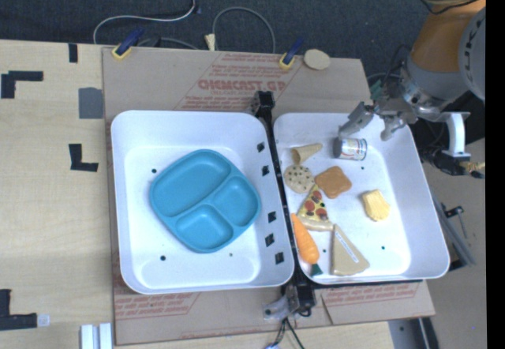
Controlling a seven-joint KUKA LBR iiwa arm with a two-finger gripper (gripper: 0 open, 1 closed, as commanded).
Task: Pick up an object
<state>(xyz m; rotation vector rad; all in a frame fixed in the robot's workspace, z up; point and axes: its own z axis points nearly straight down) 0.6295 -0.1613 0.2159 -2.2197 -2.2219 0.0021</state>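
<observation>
Fingers of the gripper (373, 124) stand spread apart with nothing between them, poised over the right bin's (422, 182) upper part; a small silver can (350, 148) lies just at seven o'clock of them; from the can, a brown bread slice (334, 181) sits at seven o'clock, a cookie (297, 178) at eight, a yellow cheese block (376, 204) at five; a carrot (305, 239) lies farther down; the left bin (126, 182) holds a blue divided plate (204, 199).

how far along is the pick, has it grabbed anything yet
Done: the gripper is over the right white bin, fingers spread. In hand: nothing sits between them; the small silver can lies just below. Left: closing on an item and lifting it. The toy carrot and the blue divided plate lie untouched.
</observation>
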